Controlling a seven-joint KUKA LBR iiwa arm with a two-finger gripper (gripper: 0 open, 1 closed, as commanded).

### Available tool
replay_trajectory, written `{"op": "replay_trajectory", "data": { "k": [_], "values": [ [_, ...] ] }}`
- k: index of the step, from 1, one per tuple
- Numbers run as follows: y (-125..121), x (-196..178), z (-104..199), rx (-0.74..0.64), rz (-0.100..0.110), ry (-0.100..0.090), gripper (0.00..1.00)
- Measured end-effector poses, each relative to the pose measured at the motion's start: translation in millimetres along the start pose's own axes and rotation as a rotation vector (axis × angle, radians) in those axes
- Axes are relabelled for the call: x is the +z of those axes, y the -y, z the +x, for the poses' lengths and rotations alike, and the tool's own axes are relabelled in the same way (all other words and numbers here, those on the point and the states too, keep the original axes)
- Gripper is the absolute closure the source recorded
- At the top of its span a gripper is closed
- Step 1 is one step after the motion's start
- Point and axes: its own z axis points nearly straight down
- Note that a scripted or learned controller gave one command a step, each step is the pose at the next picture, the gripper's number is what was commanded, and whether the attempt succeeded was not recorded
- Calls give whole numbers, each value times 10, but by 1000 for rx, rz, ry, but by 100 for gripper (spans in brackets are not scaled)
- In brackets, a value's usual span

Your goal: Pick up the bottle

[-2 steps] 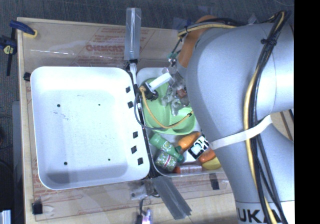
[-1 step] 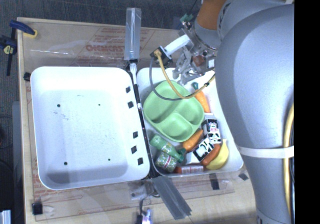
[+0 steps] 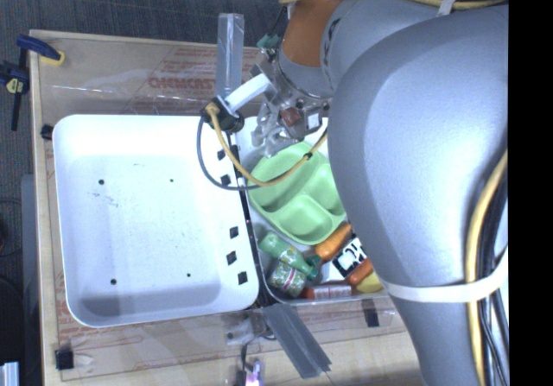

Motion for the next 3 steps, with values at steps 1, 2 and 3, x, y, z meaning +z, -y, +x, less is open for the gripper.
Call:
{"op": "replay_trajectory", "data": {
  "k": [1, 2, 3],
  "values": [
    [-11, -3, -4, 2, 0, -1, 0],
    [348, 471, 338, 155, -1, -2, 0],
    [30, 469, 285, 145, -2, -3, 0]
  ]
}}
